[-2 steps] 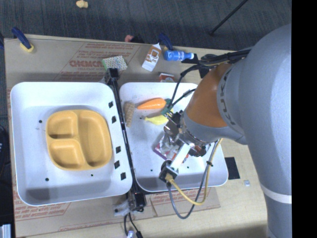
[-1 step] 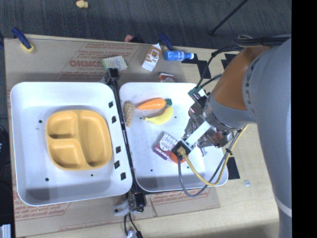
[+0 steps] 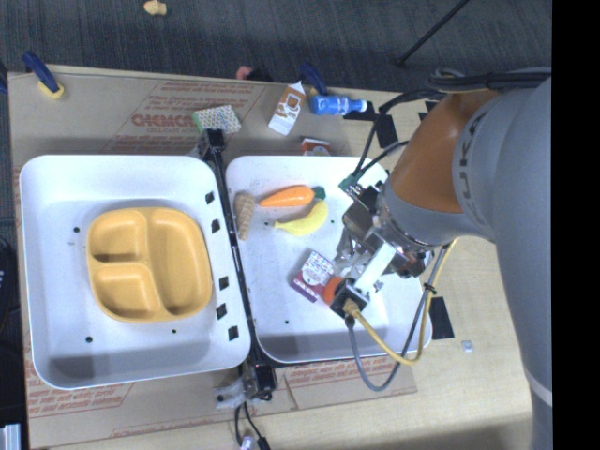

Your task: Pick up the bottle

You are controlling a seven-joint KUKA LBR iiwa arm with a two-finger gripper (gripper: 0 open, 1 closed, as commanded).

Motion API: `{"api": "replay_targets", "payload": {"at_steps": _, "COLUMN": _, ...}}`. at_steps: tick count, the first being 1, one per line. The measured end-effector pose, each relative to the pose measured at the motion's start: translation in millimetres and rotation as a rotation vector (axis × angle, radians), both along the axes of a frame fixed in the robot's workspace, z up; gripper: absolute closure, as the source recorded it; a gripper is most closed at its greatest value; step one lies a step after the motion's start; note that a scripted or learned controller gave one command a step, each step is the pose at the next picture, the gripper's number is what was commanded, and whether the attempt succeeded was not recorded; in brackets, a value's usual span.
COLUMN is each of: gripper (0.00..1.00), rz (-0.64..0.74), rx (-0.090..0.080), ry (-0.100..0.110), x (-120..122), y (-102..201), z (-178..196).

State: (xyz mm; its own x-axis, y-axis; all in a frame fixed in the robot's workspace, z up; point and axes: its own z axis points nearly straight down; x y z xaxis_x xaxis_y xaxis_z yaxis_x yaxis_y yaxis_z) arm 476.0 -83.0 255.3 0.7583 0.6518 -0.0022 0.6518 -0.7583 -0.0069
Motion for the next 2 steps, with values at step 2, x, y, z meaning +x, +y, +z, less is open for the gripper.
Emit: {"api": "replay_targets", "payload": {"at_steps": 2, "gripper": 1.00, "rz": -0.358, "rx": -0.003, "ry": -0.001, "x": -0.3, "y": -126.4, "z": -22.1}}
